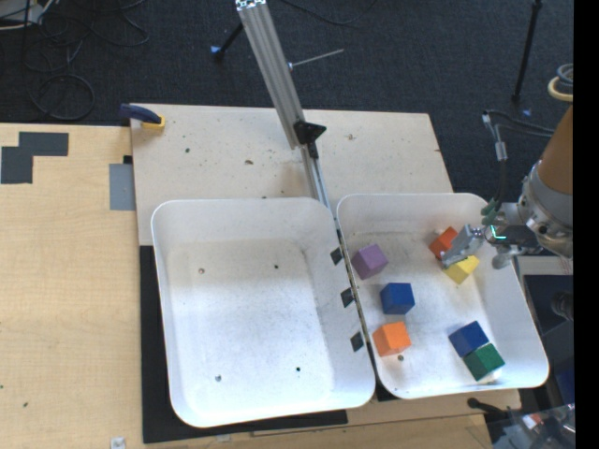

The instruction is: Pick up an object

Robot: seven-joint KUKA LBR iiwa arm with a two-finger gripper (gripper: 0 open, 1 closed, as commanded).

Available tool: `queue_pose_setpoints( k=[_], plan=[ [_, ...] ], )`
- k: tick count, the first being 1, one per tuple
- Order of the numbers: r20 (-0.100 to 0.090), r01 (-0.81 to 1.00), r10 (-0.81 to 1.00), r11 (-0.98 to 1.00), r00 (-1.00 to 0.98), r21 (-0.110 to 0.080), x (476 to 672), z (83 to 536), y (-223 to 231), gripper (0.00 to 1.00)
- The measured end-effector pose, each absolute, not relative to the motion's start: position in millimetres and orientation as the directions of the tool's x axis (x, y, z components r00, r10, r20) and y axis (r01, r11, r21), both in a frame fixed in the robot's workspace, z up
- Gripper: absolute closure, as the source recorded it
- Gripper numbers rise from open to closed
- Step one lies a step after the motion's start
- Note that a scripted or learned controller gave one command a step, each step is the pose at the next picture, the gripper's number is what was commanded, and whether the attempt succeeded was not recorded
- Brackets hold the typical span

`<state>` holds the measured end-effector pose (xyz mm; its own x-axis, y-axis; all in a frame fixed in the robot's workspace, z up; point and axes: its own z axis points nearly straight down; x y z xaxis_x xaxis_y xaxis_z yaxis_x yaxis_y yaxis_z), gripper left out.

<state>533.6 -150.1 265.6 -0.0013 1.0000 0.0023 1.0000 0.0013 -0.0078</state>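
The right bin (426, 206) holds several small blocks: a purple one (369, 260), a blue one (397, 297), an orange one (392, 338), another blue one (467, 336) touching a green one (485, 360), a red one (442, 241) and a yellow one (460, 269). My gripper (467, 245) reaches in over the bin's right wall and sits low, right beside the red block and just above the yellow one. Its tip partly hides where these two blocks meet.
The left bin (187, 215) lies beside the right one, with black clips (346, 296) along the shared wall. A slanted aluminium bar (276, 73) rises behind the bins. The grey arm with its orange band (562, 157) stands at the right edge.
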Motion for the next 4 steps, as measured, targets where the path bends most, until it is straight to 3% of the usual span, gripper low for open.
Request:
queue_pose_setpoints(
  k=[1,4],
  plan=[
    [0.001,1.0,1.0,-0.001,0.001,-0.003,534.2,268,-151,0.0],
    [0.003,1.0,1.0,0.0,0.0,-0.009,520.9,128,-164,0.0]
  ],
)
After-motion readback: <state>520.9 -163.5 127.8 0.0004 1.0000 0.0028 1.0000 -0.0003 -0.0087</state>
